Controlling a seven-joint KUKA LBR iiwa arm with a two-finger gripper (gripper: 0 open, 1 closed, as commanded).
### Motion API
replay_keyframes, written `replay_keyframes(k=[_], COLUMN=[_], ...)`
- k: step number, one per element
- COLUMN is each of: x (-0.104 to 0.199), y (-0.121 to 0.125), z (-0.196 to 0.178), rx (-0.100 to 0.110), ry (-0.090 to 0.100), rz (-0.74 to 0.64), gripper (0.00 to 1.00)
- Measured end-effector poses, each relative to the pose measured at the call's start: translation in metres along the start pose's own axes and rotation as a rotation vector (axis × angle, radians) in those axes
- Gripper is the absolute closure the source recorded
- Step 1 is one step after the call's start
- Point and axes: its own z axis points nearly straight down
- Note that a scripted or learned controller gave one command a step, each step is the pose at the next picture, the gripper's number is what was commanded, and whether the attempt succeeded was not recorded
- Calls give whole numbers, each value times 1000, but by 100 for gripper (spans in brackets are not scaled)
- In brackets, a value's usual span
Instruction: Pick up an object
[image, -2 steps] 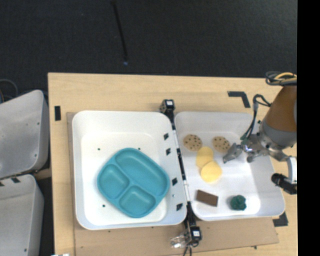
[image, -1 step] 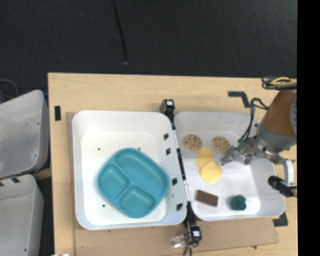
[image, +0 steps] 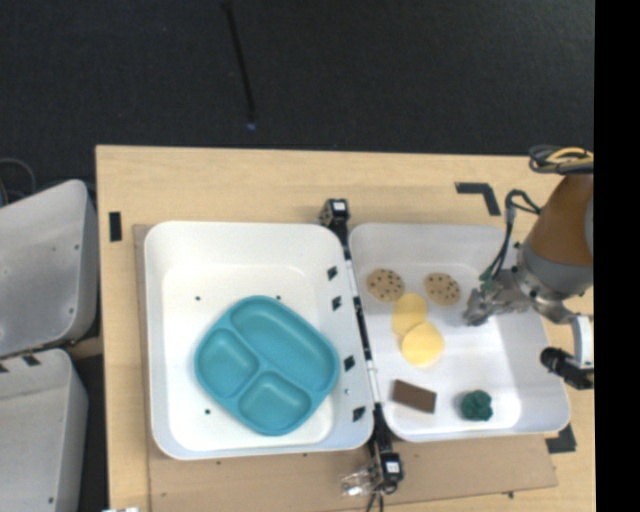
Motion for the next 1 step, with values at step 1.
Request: replay_keyframes(k=[1], x=[6], y=[5], z=[-47], rx=[0], ry=[2], rz=[-12], gripper=[100])
